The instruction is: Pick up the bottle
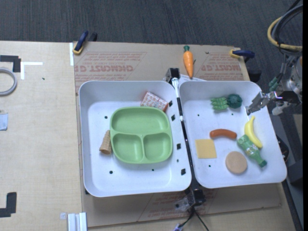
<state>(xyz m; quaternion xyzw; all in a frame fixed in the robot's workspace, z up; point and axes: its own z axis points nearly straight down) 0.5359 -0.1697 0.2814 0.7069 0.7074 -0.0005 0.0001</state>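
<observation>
Two shallow white plastic bins are seen side by side on a pale wooden worktop (38,143), over a sheet of brown cardboard (125,64). The small green plastic bottle (251,150) lies on its side in the right bin (202,174), near that bin's right wall, its neck pointing toward the lower right. A yellow toy banana (252,132) lies just above the bottle and touches or slightly overlaps it. A round tan disc (236,162) is placed just left of the bottle, with a flat yellow square of toy cheese (206,148) further left, a red-orange toy sausage (223,134) above them and a green toy broccoli piece (226,102) near the bin's far wall. The metal two-finger tool (254,105) is seen at the right bin's upper right rim, well apart from the bottle; whether it is spread or pressed together cannot be told. In the left bin (94,177) a light green three-compartment plate (141,134) is set, with a tan cork-like cylinder (105,143) touching its left edge and a small printed carton (154,100) behind it. An orange toy carrot (187,61) lies on the cardboard beyond the bins.
</observation>
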